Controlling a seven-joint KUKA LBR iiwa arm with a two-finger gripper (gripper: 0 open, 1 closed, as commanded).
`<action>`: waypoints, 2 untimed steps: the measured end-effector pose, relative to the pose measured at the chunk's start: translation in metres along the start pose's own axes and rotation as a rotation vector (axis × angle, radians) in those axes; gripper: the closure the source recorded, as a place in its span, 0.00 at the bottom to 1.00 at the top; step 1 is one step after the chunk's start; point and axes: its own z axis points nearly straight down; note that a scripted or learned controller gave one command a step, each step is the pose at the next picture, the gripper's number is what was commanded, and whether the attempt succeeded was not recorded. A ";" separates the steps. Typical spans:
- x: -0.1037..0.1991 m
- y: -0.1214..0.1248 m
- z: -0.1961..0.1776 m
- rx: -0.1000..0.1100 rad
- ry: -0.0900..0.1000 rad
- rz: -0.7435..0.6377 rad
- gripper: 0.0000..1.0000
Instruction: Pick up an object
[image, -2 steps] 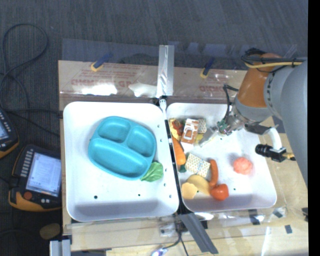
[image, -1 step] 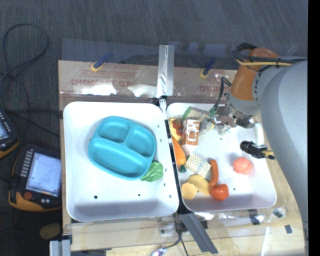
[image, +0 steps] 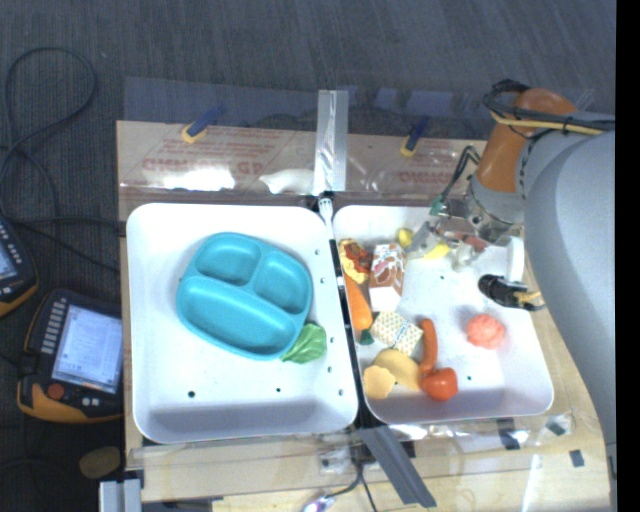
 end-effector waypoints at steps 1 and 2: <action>-0.025 0.003 -0.001 -0.008 -0.017 -0.682 0.00; -0.022 -0.008 -0.002 -0.040 -0.017 -0.542 0.00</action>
